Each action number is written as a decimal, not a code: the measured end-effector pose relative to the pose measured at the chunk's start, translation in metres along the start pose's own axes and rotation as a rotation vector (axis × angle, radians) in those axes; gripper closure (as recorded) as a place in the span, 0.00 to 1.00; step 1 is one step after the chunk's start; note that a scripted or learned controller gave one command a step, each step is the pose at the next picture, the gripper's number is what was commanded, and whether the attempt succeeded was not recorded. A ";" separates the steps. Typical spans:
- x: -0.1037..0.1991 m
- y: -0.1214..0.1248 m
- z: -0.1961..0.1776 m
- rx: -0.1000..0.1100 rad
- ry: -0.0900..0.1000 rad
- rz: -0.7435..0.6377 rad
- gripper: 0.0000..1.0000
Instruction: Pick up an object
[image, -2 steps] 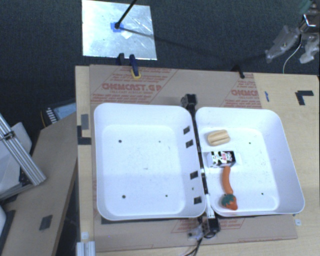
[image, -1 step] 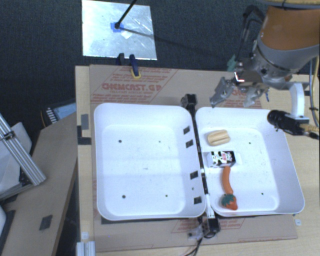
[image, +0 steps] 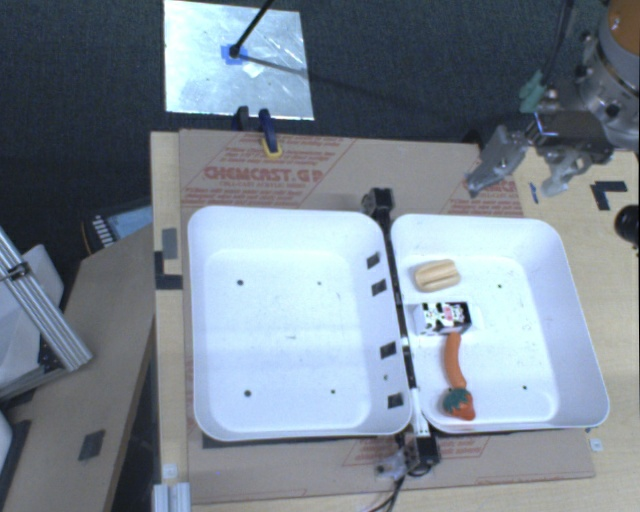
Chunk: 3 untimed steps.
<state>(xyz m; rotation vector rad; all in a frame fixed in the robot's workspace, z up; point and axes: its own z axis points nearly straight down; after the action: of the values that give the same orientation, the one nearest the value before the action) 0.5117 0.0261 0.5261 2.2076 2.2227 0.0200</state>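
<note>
Camera view, looking down at a slant: two shallow white bins sit side by side on a brown board, joined along the middle by dark clips. The left bin (image: 285, 320) has nothing but small dark dots on its floor. The right bin (image: 520, 330) holds three things, all close to its left wall: a tan bread roll (image: 437, 273) nearest the far side, a small black-and-white carton (image: 444, 317) just below it, and an orange carrot (image: 456, 375) with a green end, lying lengthwise toward the near corner. The carrot's upper tip touches or nearly touches the carton; the roll lies apart from both. The gripper (image: 525, 170) hangs at upper right, above the board beyond the right bin's far rim, well away from all three objects. Its two fingers are spread apart with nothing between them. A shiny metal sheet (image: 238, 58) lies on the dark floor at top left.
</note>
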 end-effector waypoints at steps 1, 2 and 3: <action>0.067 -0.011 -0.010 0.012 0.000 -0.005 0.00; 0.140 -0.016 -0.009 0.014 0.000 -0.005 0.00; 0.170 0.009 -0.008 0.012 -0.002 0.000 0.00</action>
<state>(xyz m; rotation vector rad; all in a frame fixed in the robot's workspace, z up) 0.5194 0.1957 0.5347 2.2127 2.2281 0.0044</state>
